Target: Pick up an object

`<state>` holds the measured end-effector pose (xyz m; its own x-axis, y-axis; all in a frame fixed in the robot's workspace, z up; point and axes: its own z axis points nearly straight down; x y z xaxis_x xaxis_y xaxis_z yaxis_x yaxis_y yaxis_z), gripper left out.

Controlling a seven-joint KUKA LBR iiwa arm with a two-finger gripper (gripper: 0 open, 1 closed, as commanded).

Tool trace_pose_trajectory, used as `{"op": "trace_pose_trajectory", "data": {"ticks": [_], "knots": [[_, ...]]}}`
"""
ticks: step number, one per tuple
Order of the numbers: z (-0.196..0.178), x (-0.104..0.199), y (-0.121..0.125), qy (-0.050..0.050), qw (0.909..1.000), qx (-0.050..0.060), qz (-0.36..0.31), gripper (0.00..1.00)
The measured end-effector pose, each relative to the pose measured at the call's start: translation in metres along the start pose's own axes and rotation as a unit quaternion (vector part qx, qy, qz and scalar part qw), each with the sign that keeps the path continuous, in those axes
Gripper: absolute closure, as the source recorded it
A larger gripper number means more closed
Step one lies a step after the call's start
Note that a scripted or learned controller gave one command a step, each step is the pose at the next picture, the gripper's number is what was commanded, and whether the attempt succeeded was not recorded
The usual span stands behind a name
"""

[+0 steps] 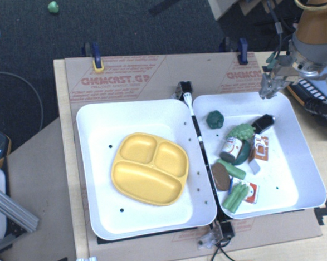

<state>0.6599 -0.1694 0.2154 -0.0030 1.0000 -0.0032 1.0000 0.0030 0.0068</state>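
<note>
Right now you are looking down at two shallow white bins lying side by side on the bench. The left bin [93, 160] is holding a yellow divided plate [149, 168] with three compartments, sitting flat near the middle and clear of the walls. The right bin [300, 162] is carrying the clutter: a dark green lump [214, 118] is lying alone near the far left corner, well apart from the rest. Nearer the middle, a broccoli-like green piece [242, 131] is touching a black cylinder [262, 123] that is pointing toward the far right. Just below them a small can with a red and white label [232, 147] is leaning against a dark green round piece, with a red and white packet [260, 148] just beside it. Toward you, a brown oval piece [220, 176] is lying close to the dividing wall, a green pod-shaped piece [231, 169] is crossing over it, and a bundle of green stalks [236, 197] is resting on another red and white card [251, 191].

The gripper [268, 86] is hanging at the far right corner of the right bin, above the rim, well apart from every object in the pile; nothing is showing between its fingers, though you cannot tell how wide they are standing. The arm's orange band [314, 27] is showing at the upper right. Blue clamps [96, 54] are pinning the cardboard sheet [148, 78] at the far edge.
</note>
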Motion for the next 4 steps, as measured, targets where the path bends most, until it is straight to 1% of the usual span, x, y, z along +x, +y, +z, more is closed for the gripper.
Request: {"op": "trace_pose_trajectory", "data": {"ticks": [4], "knots": [[-0.043, 0.0, 0.003, -0.004, 1.0, -0.007, -0.002, 1.0]]}}
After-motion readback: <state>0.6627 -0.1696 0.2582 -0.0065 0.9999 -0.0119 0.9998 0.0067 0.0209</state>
